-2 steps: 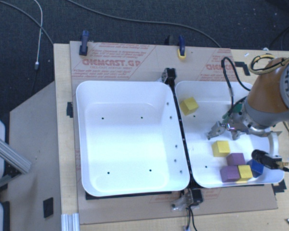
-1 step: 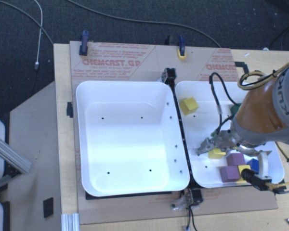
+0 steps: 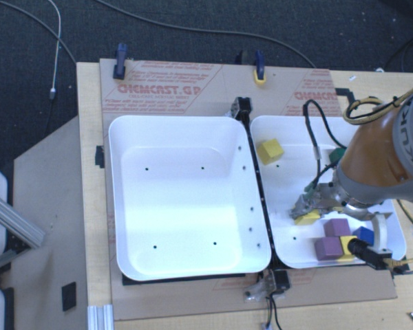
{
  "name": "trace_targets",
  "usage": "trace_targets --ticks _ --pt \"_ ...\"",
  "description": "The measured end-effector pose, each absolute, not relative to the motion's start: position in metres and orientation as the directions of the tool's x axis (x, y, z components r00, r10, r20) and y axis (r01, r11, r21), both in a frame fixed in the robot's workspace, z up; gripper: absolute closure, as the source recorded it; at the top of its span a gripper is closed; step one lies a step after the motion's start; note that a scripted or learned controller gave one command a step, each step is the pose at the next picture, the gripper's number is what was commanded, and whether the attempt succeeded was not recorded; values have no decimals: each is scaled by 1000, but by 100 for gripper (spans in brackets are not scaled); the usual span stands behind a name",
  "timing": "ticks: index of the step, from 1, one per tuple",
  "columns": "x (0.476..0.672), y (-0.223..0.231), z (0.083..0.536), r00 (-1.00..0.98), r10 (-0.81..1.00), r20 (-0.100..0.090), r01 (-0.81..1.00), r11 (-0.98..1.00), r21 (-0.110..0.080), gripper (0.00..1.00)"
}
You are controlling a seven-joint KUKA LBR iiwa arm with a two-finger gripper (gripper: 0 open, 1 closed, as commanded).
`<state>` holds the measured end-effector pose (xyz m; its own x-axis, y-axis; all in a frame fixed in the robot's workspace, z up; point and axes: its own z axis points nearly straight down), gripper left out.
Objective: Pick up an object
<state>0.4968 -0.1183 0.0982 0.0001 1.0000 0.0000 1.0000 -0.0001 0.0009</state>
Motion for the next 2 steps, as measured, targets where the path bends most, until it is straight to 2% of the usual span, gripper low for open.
trace_targets --ticks 1,2 --pt "613 -35 192 -9 1000 2 1000 9 10 100" --pt "661 66 188 -9 1000 2 1000 9 2 100"
